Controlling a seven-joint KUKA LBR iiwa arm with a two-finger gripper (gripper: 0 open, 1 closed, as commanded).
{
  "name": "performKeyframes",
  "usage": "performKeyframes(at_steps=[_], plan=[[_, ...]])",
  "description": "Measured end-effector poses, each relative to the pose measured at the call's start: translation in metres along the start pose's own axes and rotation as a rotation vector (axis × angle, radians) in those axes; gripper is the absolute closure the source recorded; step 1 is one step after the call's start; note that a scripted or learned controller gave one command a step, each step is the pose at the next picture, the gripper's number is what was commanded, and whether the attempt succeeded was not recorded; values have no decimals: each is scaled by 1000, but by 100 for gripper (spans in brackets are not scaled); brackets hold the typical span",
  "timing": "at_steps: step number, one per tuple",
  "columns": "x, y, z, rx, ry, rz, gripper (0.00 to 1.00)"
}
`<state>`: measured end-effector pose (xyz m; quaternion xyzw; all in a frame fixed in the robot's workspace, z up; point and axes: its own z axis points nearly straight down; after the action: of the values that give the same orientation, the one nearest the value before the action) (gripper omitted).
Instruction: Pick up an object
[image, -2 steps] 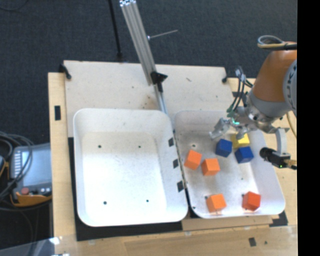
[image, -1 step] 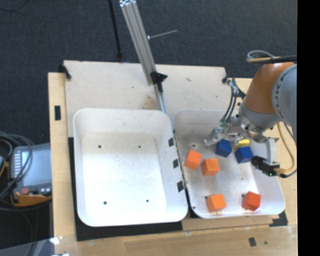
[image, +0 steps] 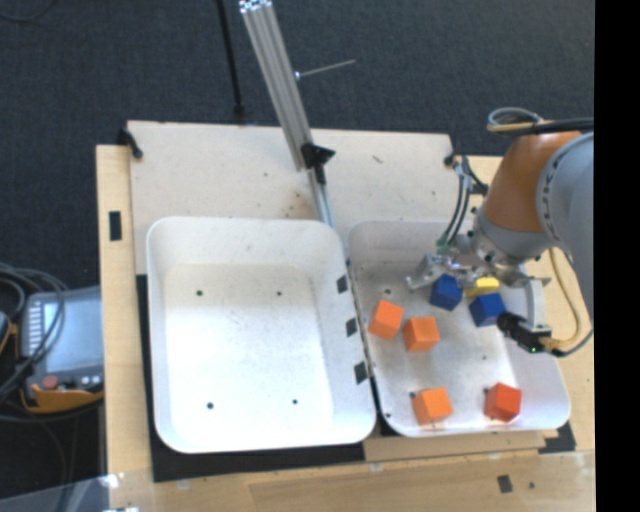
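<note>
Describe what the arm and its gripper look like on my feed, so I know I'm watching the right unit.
The arm is a rounded grey body with a broad orange band above the wrist. Thin cables loop along its side and around the wrist. The gripper is a pale metallic assembly, with a small black part trailing a cable.

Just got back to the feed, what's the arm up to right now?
The arm has reached into the right bin and its gripper sits low at the bin's far side, right among a blue block, a second blue block and a yellow block. Whether it grips any of them isn't clear. Four orange blocks lie loose nearer the front. The left bin is next to it.
</note>
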<state>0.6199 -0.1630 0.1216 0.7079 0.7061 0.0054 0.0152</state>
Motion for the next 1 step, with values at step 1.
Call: performKeyframes(at_steps=[1], plan=[[-1, 3, -12, -10, -1, 1, 100]])
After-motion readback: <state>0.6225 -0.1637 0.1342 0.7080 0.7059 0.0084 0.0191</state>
